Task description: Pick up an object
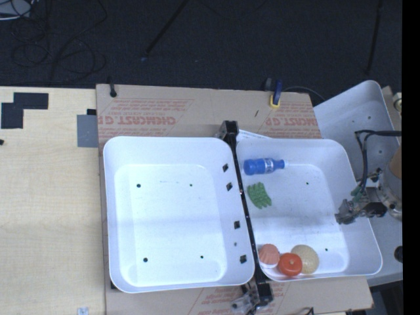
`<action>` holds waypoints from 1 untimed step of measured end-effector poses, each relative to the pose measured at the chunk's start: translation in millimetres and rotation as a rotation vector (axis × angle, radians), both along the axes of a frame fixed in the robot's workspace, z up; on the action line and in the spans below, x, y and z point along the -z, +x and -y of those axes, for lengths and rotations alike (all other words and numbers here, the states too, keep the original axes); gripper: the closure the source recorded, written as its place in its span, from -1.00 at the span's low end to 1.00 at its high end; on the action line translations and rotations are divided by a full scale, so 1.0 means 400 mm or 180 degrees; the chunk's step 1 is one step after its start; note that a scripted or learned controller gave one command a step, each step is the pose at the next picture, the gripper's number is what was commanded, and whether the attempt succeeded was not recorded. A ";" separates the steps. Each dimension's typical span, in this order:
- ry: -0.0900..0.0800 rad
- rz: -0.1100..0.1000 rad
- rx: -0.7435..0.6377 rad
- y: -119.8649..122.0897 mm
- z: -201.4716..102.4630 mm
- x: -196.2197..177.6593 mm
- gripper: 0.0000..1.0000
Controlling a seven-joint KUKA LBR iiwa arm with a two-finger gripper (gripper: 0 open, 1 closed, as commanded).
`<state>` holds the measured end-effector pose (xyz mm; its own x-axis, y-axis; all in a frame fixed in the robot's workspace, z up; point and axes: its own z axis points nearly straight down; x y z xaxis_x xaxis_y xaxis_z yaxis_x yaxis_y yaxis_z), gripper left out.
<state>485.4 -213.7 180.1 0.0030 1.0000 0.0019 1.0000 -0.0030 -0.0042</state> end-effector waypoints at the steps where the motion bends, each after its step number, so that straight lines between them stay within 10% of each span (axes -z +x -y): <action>1: -0.0001 0.0020 -0.0033 0.052 -0.180 -0.105 1.00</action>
<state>506.0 -141.9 222.0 -0.0075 1.0000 0.0016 1.0000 0.0075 0.0021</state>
